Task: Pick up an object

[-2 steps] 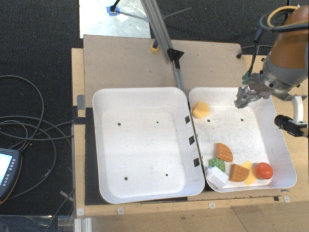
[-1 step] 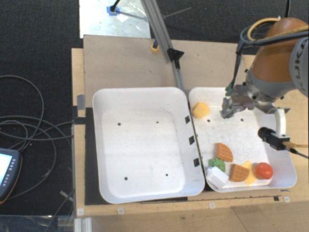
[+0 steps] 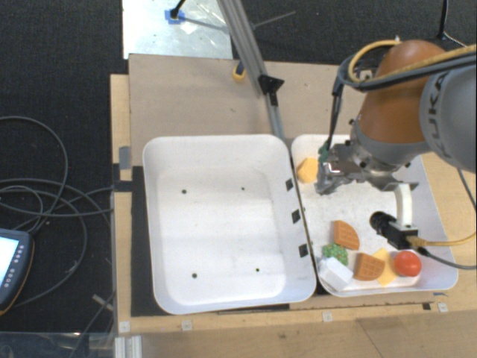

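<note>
My gripper (image 3: 326, 180) hangs low over the back left part of the right bin (image 3: 440, 278). A yellow piece (image 3: 306, 171) lies just to its left, against the bin's left wall; whether they touch is unclear. Toward the front of that bin lie an orange ridged piece (image 3: 345, 234), a green piece (image 3: 335, 253), a white block (image 3: 337, 274), a second orange piece (image 3: 367, 266), a yellow wedge (image 3: 386, 268) and a red ball (image 3: 407, 262). Nothing shows in the gripper's grasp.
The left bin (image 3: 160, 200) stands beside the right one, their walls meeting near black clips (image 3: 296, 215). A grey pole (image 3: 250, 47) slants down to the bins' back edge. Cables lie on the dark floor at the left.
</note>
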Robot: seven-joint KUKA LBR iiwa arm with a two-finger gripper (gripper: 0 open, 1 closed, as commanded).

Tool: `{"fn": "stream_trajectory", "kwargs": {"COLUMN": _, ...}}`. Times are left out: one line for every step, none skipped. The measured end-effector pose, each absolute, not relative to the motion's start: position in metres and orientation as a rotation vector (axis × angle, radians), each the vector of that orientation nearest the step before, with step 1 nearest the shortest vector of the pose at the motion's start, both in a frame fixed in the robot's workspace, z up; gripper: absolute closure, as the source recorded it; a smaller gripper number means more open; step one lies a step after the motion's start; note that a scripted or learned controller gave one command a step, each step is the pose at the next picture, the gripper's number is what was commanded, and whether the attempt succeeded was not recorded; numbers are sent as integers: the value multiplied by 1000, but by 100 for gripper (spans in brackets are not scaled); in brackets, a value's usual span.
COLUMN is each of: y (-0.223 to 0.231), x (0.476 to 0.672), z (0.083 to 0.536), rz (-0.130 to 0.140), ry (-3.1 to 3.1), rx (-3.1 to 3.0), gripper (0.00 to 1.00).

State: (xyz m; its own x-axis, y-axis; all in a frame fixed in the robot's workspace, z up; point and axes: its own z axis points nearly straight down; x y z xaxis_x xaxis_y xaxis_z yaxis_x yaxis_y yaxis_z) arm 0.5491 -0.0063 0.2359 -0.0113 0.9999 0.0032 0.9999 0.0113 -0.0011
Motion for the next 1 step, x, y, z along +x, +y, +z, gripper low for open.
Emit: {"fn": "stream_trajectory", "kwargs": {"y": 35, "x": 529, "z": 227, "rz": -1, "ry": -2231, "rx": -2209, "gripper": 100}}
